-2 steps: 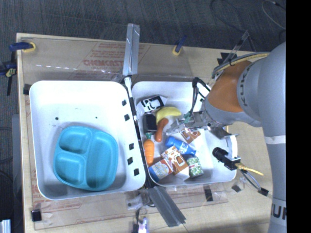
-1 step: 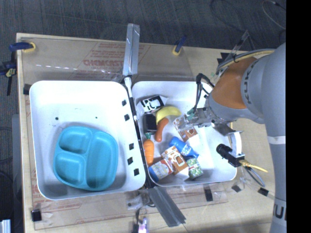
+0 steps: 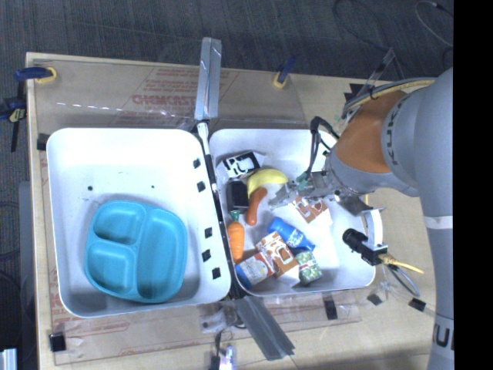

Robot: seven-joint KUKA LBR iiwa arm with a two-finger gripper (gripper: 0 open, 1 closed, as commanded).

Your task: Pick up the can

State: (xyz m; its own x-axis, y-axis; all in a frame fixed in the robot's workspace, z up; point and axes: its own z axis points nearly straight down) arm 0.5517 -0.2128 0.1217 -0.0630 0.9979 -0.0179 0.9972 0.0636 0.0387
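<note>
Grey and bulky, the arm (image 3: 431, 153) with its orange band rises closest to the lens at 3 o'clock, its rounded metal shell hiding much of the wrist. Below it the gripper (image 3: 302, 187) reaches into the right bin (image 3: 362, 280); I cannot tell how it is set or whether it has hold of anything.

From the gripper, the can (image 3: 291, 233), a short blue cylinder with a glossy printed label, lies toward 6 o'clock, close by but apart. It rests on its side, its long axis running from 10 to 4 o'clock.

Cardboard cartons (image 3: 269, 259) crowd against it at 7 o'clock. A smooth yellow banana (image 3: 266, 179) sits at 9 o'clock from the gripper, a carrot (image 3: 236, 241) beside the bin's left wall.

Further left, in the left bin (image 3: 69, 153), lies a matte blue plastic tray (image 3: 137, 250) with 3 compartments.
</note>
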